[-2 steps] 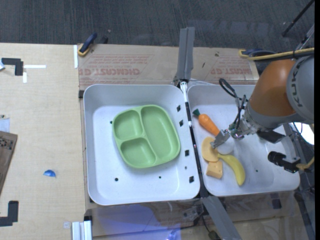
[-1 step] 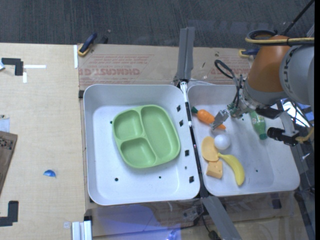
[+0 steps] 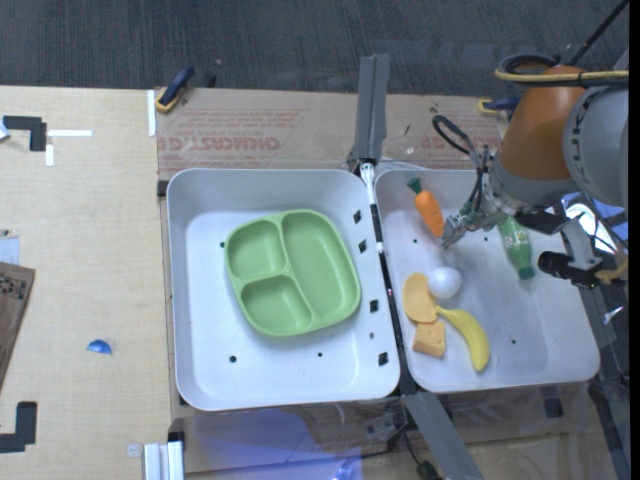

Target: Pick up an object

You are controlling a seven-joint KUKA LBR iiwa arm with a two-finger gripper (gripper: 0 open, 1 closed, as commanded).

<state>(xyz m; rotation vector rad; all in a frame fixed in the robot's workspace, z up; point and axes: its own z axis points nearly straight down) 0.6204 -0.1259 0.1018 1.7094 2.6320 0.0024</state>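
In the right bin (image 3: 560, 363) lie an orange carrot (image 3: 429, 211) near the back left, a green bottle (image 3: 517, 246) to its right, a white ball (image 3: 444, 283), a yellow banana (image 3: 470, 336), an orange-yellow slice (image 3: 419, 298) and a cheese-coloured wedge (image 3: 431, 340). My gripper (image 3: 457, 228) hangs low over the bin's back part, just right of the carrot's lower end and left of the bottle. The arm's orange band (image 3: 540, 128) rises behind it.
The left bin (image 3: 195, 298) holds a green divided plate (image 3: 293, 271). A grey divider post (image 3: 372, 108) stands between the bins at the back. Cables and a black fitting (image 3: 565, 265) hang by the right bin's far side.
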